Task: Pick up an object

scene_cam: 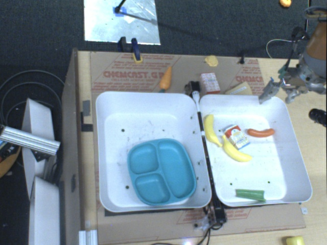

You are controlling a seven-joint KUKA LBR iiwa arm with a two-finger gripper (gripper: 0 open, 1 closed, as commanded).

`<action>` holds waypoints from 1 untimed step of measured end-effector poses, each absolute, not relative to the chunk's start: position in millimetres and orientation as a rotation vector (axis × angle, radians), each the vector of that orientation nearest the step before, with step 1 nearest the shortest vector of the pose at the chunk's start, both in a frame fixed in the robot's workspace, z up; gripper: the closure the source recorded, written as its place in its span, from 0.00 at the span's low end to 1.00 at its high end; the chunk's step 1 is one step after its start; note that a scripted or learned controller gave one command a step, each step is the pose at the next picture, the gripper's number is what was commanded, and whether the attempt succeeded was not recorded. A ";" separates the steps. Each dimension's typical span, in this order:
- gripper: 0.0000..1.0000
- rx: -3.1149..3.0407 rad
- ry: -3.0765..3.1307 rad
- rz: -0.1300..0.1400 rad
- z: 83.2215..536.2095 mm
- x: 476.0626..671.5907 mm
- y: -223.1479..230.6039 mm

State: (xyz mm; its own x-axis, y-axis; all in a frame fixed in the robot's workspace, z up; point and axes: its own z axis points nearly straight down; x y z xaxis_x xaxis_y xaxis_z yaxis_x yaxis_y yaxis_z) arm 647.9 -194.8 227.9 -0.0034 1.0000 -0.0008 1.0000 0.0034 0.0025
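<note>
Fingers spread open and empty over the right bin's far corner; nearest item, the sausage, lies crosswise below-left of them.

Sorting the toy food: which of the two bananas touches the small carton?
The lower banana, lying slantwise under the carton. The other banana lies by the bin's left wall, apart.

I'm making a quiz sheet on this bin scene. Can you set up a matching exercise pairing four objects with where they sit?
Things:
1. blue divided plate
2. sausage
3. green piece
4. carrot

Places:
A. right bin, near front edge
B. on the cardboard behind the left bin
C. left bin
D. right bin, toward the back right

Pairs: 1-C, 2-D, 3-A, 4-B
</note>
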 end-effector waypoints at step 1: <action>0.00 2.217 2.230 -0.001 192.6 616.6 -141.5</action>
State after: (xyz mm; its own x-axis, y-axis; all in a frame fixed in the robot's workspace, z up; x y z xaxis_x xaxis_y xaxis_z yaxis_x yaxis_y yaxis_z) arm 616.6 -141.5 192.6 -0.0059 1.0000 0.0012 1.0000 0.0059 -0.0025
